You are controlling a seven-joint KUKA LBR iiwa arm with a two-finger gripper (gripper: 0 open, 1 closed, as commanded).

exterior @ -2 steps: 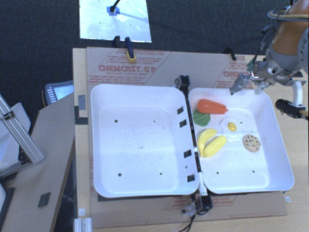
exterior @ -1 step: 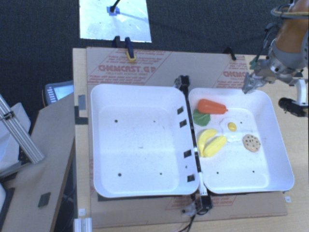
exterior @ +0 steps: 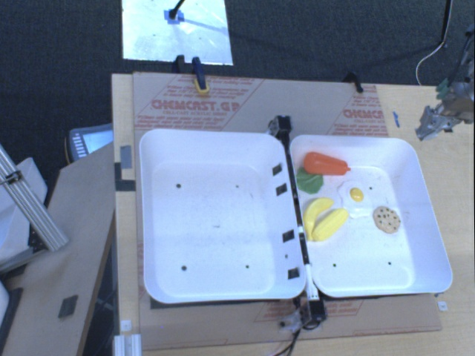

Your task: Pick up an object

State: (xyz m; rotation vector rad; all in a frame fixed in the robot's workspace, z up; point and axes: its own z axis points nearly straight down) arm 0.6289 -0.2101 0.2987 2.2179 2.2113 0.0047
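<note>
Nothing picked yet, as far as the view shows. All 5 candidate objects lie in the right bin (exterior: 427, 199), in its far-left part, none lifted.

- Carrot (exterior: 326, 164): orange-red, lying across near the bin's far wall, green top (exterior: 309, 180) just below it toward the divider.
- Bananas (exterior: 325, 219): 2 yellow pieces side by side, touching, near the bin's left wall.
- Fried egg (exterior: 356, 195): white with yellow yolk, flat on the floor, just right of the bananas and below the carrot.
- Cookie (exterior: 386, 219): round, tan, speckled, just right of the egg's near edge, set apart from the bananas.

Near half of the right bin's floor is bare white. Left bin (exterior: 156, 199): floor shows small dark marks and no objects.

End effector (exterior: 436, 121): at the view's right edge, above the desk (exterior: 415, 99) beyond the right bin's far-right corner, well apart from every object. Nothing visible in it; too small and blurred to tell whether it is released or clenched.

Judgement: task at its start. Left to do: travel over the right bin, descend on 1 object, close, lift. The cookie and carrot look the easiest to isolate; the egg looks flat and hard to grip.
</note>
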